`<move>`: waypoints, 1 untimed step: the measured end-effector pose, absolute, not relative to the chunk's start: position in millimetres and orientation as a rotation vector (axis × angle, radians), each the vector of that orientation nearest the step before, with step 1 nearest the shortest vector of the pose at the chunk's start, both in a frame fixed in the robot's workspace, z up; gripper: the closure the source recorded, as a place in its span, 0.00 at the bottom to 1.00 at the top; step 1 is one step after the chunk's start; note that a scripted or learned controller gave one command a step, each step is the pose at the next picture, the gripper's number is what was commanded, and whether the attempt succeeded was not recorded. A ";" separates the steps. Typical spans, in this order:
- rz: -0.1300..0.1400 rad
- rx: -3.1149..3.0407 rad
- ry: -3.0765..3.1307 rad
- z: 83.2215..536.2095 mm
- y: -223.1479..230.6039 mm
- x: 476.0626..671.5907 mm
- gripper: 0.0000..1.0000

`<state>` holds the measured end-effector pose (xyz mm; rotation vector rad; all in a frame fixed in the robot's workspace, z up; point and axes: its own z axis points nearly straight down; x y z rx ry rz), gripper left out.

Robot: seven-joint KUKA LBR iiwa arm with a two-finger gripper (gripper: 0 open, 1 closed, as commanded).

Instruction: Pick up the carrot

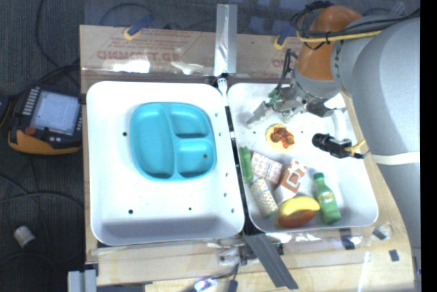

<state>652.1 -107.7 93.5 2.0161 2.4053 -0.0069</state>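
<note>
Two bins on worktop. Right bin (pixel 355 168) packed with toy food; hand (pixel 283 103) hovering at its far edge, fingers apart, nothing in them. Carrot: can't pick it out, probably buried among clutter at near edge.

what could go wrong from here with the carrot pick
No carrot is clearly visible, so the gripper, at the back of the right bin, may close on the wrong thing, perhaps the round red and yellow item just below it. The front corner is crowded: green bottle, banana and small cartons touch, so a grasp there may shove neighbours.
</note>
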 end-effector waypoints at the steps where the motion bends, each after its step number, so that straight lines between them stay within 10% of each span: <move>1: -0.008 2.409 2.013 178.9 -116.9 667.9 0.00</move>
